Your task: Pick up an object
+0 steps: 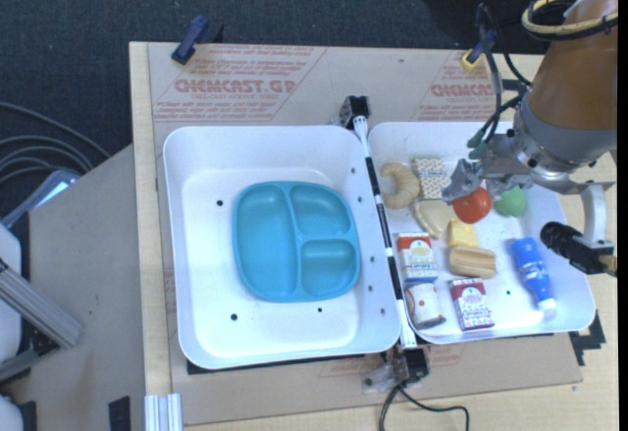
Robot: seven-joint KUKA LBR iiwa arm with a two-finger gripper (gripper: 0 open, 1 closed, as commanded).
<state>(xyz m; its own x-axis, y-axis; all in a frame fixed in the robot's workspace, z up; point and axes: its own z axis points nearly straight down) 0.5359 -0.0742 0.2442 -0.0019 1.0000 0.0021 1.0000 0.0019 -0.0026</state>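
Note:
The right bin (579,306) holds the small play-food items. My gripper (473,180) hangs low over the middle of this bin, directly above and close to a red tomato-like ball (472,208). A green ball (510,202) lies just right of the red one. Left of the gripper are a tan croissant (398,186) and a speckled cracker pack (430,172). Below it sit a pale slice (430,217), a yellow wedge (462,234) and a bread roll (472,262). I cannot tell whether the gripper touches the red ball.
A blue bottle (531,271) lies at the right bin's right side, and three small cartons (418,255) (424,302) (472,305) stand along its front. The left bin (196,174) holds a blue divided plate (295,241). The grey and orange arm (574,76) covers the far right corner.

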